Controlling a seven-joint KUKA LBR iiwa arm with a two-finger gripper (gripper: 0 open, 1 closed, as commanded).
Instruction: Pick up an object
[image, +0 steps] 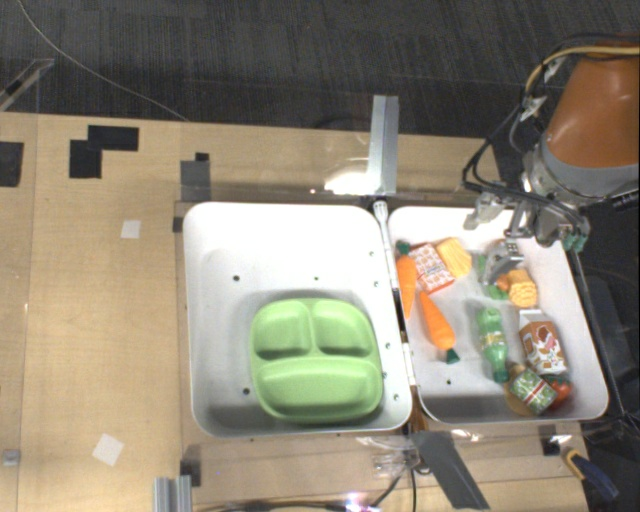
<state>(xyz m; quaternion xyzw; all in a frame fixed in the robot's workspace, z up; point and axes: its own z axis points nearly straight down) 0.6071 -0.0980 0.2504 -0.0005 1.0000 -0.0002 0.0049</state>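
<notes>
Two bins side by side on the bench (80, 330). Left bin (230, 250) holds a divided tray (315, 360), toward its near edge. Right bin (580, 330) holds the small items: two carrots (436, 320) along its left wall, snack packet (430, 266) behind them, bottle (491, 343) mid-bin, carton (544, 347) right of it, can (530, 392) at near right corner. Tool (507, 252) hangs over the right bin's far side.

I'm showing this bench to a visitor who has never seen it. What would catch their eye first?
Most likely the big green divided tray, lying alone in the left bin toward its near edge. Next, the bright jumble in the right bin: two orange carrots by the divider and a green bottle at mid-bin. Above that bin's far right corner hangs the arm's orange band, with the gripper low over the toys.
</notes>
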